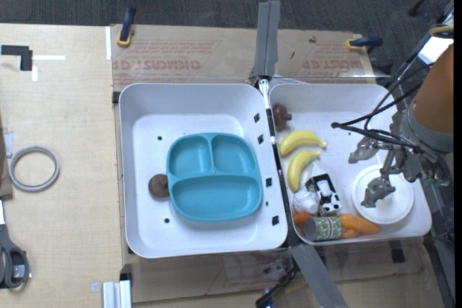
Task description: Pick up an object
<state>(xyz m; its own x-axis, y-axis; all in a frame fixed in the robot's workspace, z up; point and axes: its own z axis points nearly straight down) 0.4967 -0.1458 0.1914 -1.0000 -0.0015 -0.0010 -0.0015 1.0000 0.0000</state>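
My gripper [369,173] hangs over the right part of the right bin [346,91], just above and left of a white round dish [393,207]. Its two metal fingers [376,192] stand apart, open, with nothing between them. To the gripper's left lie two yellow bananas [301,143], a black-and-white object [325,192], a green can [323,228] on its side and an orange carrot [357,224]. A small brown item [280,114] sits in the bin's far left corner.
The left bin [137,155] holds a blue divided plate [214,177] and a brown round item [158,185] at the plate's left. A grey ring [32,168] and scissors [12,265] lie on the bench at the left. Cables [368,119] run from the arm over the right bin.
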